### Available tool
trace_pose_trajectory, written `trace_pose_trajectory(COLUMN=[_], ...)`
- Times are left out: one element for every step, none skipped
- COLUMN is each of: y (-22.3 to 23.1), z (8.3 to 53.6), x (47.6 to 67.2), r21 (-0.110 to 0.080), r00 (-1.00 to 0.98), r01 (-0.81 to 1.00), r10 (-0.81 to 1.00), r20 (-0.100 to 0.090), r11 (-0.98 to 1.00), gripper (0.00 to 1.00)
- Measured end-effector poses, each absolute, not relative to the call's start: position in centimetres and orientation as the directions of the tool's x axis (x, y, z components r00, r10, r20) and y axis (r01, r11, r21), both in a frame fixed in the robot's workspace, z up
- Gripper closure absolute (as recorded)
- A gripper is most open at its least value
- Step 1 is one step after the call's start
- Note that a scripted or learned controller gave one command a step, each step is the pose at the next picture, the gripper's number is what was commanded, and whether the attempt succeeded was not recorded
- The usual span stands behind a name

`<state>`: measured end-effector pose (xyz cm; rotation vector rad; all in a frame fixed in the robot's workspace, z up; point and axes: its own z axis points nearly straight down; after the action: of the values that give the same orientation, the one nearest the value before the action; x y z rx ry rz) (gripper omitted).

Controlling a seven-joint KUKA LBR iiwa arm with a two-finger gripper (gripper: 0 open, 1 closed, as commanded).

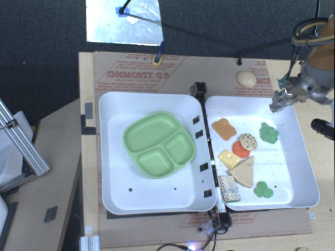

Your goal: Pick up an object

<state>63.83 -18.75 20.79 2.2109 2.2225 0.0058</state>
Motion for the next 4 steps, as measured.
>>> trace_pose_trajectory(y=[-18.8, -14.6, -11.3, -7.6], z=[22.6, 23.7, 22.8, 21.9], x=[64.0, 61.1, 57.2, 53.7], r21=[0.005, 0.001, -0.002, -0.003], r00=[-0.006, -0.008, -0.007, -0.007], r01=[1.000, 1.000, 1.000, 1.000], r10=[1.000, 1.000, 1.000, 1.000], r20=[-0.001, 0.001, 0.002, 0.002], r11=[0.006, 0.008, 0.007, 0.007], gripper=[1.00, 1.00, 1.00, 1.00])
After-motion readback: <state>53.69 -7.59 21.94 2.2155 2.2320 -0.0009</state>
